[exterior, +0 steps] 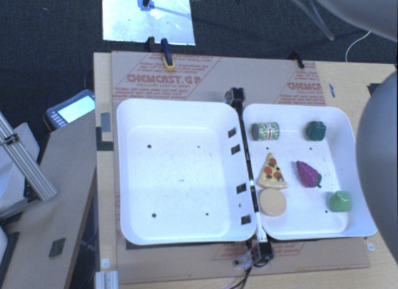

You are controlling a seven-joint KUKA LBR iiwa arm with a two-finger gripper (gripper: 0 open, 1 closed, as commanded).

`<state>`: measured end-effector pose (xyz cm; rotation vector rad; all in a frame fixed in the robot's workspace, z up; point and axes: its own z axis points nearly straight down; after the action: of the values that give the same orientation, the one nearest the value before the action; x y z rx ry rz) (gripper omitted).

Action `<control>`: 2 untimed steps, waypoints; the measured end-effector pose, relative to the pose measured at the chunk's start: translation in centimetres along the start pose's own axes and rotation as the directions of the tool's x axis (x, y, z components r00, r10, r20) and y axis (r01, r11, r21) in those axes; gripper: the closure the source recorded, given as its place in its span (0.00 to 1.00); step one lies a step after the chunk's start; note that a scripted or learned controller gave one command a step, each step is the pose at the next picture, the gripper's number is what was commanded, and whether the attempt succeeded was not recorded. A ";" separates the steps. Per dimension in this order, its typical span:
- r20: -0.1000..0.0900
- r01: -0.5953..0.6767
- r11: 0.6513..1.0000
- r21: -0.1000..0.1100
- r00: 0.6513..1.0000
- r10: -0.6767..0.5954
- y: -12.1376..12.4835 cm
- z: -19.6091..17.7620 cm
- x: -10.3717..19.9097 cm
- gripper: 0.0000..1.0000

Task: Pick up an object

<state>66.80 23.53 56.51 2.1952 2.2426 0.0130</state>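
Resting in the right bin (348,222) are five toys: can (265,131), pepper (315,130), pizza (272,171), eggplant (308,173), cup (339,201), plus one cookie (272,202).

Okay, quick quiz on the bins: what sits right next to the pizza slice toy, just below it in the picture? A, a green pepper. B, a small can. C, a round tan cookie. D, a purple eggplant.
C: the round tan cookie lies directly under the pizza slice in the right bin, apparently touching its crust edge, while the can sits above the slice.
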 end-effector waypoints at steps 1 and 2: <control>0.010 -0.025 0.999 0.026 1.000 0.024 -5.0 17.0 -5.1 1.00; 0.002 -0.014 1.000 0.005 1.000 0.014 -2.3 16.6 0.2 1.00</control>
<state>64.63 23.72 39.90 2.2128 2.2287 0.0054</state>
